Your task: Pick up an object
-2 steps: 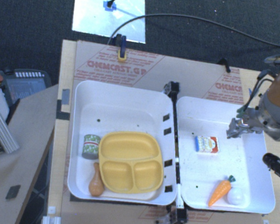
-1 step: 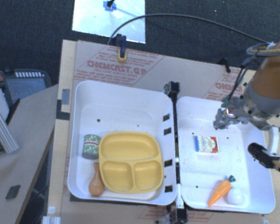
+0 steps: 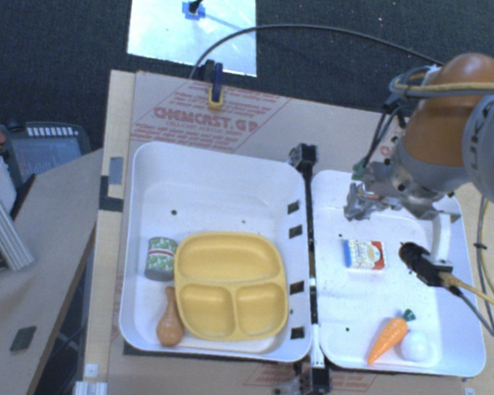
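**Over the right bin: approach step, no grasp yet**

Camera view:
- Pincer (image 3: 361, 204) sits above the back part of the right bin (image 3: 340, 311), arm reaching in from the right. Can't tell whether it is apart or together, the angle hides that. I see no object in its grip.
- Nearest candidate is the small box (image 3: 364, 254), lying flat on the bin floor just in front of the pincer and apart from it.
- Carrot (image 3: 388, 337) lies tilted near the front wall, and the white ball (image 3: 415, 346) is touching or just beside its leafy end.
- Left bin (image 3: 156, 172) holds a yellow divided plate (image 3: 232, 284), a green can (image 3: 161, 258) upright beside the plate's left edge, and a brown wooden piece (image 3: 169, 321) against its front-left corner. All are well apart from the pincer.
- Both bins sit side by side on the desk (image 3: 118, 123).

Judgement: this is pre-grasp positioning, and the box looks like the likely target. The next move calls for a short shift toward the front of the bin, centring over the box, then a straight descent and a close across its narrow side. The box is low and flat, so the descent must reach almost to the floor or the close will miss it.
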Robot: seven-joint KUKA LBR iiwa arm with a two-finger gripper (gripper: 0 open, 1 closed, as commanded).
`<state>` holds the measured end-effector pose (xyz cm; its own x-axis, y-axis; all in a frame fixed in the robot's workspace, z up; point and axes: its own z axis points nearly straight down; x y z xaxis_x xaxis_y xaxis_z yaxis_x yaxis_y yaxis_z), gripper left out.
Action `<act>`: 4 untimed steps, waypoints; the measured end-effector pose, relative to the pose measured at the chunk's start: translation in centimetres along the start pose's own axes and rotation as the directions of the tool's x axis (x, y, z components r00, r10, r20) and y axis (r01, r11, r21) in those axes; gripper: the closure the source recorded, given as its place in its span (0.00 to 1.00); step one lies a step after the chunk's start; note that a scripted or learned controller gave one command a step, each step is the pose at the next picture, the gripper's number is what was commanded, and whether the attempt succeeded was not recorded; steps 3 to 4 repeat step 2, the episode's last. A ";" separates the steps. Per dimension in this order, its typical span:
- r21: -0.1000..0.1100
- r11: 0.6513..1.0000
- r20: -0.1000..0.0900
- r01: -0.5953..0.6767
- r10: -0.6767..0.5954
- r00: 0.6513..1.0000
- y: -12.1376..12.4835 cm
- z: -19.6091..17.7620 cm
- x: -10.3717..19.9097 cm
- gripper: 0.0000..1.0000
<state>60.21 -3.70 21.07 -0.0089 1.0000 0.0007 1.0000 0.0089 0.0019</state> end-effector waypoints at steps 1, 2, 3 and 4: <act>-0.001 1.000 -0.001 0.002 -0.002 1.000 0.7 -1.1 5.7 1.00; 0.000 1.000 -0.002 0.002 -0.002 1.000 2.3 -0.5 11.7 1.00; 0.000 1.000 -0.002 0.002 -0.002 1.000 2.3 -0.5 11.7 1.00; 0.000 1.000 -0.002 0.002 -0.002 1.000 2.3 -0.5 11.7 1.00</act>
